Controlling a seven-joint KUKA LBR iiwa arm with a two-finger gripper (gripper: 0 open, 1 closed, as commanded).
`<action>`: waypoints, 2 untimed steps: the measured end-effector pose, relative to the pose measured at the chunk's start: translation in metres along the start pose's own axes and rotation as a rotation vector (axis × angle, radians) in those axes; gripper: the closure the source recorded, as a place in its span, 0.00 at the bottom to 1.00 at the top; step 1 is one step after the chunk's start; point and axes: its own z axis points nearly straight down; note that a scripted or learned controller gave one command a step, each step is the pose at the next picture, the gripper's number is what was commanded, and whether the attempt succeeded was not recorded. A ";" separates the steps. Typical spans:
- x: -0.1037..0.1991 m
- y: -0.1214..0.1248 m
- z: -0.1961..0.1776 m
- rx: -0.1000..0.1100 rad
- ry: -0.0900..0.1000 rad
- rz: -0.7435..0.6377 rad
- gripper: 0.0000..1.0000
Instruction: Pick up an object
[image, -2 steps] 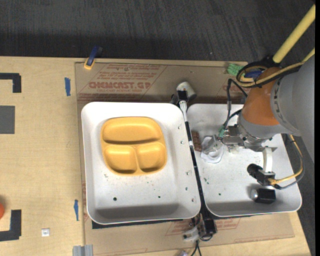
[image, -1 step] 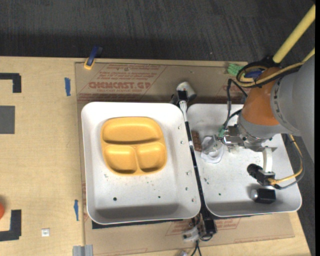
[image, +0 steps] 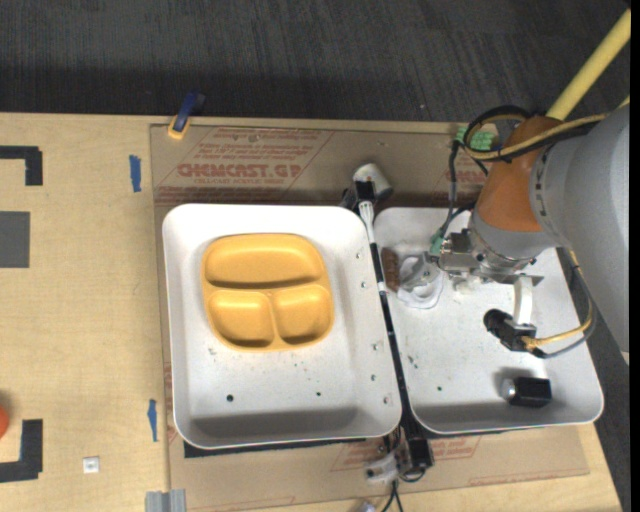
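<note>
Pale wooden bench (image: 80, 330) under dark ribbed flooring (image: 300, 50), two white bins side by side, grey arm (image: 590, 190) leaning in over the right one.

Brown cardboard (image: 250, 160) printed in red lettering lies beneath both bins, and scraps of blue tape (image: 135, 172) and black tape marks (image: 25, 165) dot the bench top. The left bin (image: 180, 300), glossy with rounded corners and a few dark specks, carries a smooth yellow tray (image: 268, 290) moulded into three compartments. In the right bin (image: 460, 400) the gripper (image: 432, 268) sits low near the upper left corner; whether it is spread or closed I cannot tell. Just beside it, by the bin's left wall, lie a small brown piece (image: 392, 268) and a clear, glassy-looking bit (image: 420, 292). A black block (image: 527, 390) rests well apart, in the lower right corner.
</note>
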 end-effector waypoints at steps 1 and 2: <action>-0.003 -0.022 0.000 0.000 0.001 0.085 0.00; -0.003 -0.022 0.000 0.001 0.001 0.085 0.00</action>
